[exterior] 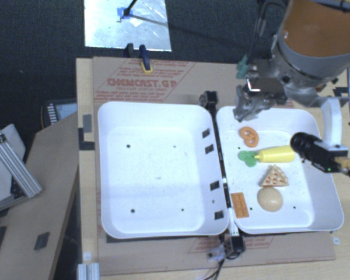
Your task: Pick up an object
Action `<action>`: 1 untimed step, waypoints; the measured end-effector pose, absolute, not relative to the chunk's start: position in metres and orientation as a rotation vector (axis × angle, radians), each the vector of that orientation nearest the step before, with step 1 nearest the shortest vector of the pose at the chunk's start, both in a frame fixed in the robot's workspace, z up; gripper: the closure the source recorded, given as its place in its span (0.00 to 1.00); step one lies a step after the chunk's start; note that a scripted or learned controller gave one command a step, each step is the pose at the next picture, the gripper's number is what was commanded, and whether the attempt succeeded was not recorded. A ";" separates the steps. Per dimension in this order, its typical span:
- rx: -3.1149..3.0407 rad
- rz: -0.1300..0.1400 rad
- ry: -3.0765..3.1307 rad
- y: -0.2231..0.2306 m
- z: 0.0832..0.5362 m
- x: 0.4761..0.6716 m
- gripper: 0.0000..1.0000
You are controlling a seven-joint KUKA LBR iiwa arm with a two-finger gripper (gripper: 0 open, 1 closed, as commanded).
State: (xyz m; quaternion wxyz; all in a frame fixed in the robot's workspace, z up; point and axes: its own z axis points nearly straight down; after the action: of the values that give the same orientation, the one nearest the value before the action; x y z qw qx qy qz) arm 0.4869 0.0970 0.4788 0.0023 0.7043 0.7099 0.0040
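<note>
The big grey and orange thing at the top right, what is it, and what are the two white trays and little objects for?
That is a robot arm, seen from one camera fixed above the bench and looking down at a slant. The arm reaches in from the right. At its end is a gripper, a hand with two fingers, which hangs over the far corner of the right bin. I see nothing held in it; whether its fingers are open or shut is too unclear to tell.

The two shallow white trays are bins. The left bin sits beside the right one, which holds toy food: a pretzel, a yellow corn cob with green leaves, a pizza slice, a round beige bun and a small orange card. The arm's job is to pick one up.
</note>
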 end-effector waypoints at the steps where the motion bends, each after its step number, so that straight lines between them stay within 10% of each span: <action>1: 2.213 0.006 2.227 0.135 0.509 0.487 1.00</action>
State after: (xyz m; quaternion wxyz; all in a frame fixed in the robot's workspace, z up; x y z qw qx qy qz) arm 0.4866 0.1354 0.5092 0.0009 0.7050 0.7092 0.0020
